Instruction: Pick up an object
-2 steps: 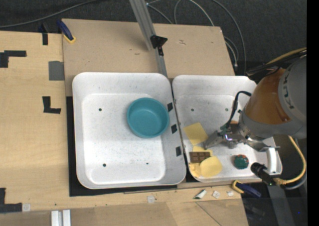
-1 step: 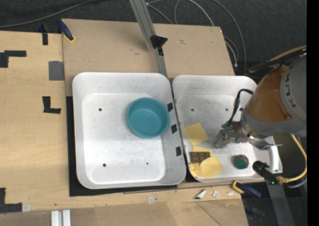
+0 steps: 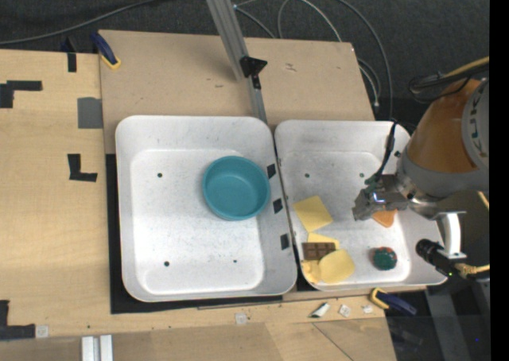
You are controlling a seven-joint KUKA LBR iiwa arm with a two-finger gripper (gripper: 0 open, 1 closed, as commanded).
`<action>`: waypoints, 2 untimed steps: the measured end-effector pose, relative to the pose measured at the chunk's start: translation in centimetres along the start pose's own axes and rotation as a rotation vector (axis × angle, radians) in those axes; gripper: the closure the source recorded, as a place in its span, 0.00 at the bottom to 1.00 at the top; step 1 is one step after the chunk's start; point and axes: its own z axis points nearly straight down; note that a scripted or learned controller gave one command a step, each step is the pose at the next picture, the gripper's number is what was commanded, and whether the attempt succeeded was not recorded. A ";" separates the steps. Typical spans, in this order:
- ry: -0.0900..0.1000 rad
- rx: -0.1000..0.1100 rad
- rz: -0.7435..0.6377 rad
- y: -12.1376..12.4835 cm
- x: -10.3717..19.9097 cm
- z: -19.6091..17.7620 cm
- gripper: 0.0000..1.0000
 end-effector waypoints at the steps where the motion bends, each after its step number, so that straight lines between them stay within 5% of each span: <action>1: -0.001 -0.003 0.000 0.9 -0.4 -5.9 1.00; 2: 0.000 0.004 0.001 0.9 -0.3 -5.3 1.00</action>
